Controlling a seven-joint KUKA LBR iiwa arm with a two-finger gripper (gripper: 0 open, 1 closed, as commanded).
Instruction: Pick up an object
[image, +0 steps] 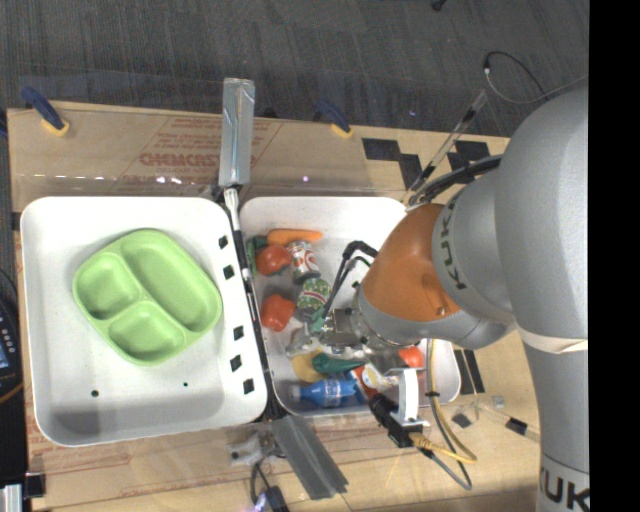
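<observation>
The right bin (330, 207) holds several small objects: an orange carrot (293, 237) at the far side, a red tomato (271, 260), another red piece (277, 312), a small printed can (305, 262), a green can (314, 294), a yellow-green item (330, 363) and a blue bottle (325, 393) at the near side. My gripper (322, 335) is down inside this bin, in the middle of the pile, just below the green can and above the yellow-green item. The orange wrist (405, 280) hides the bin's right half.
The left bin (50, 400) holds a light green divided plate (147, 294). A ridge with black clips (240, 320) separates the two bins. Cables (440, 445) hang near the bench's front edge at the right.
</observation>
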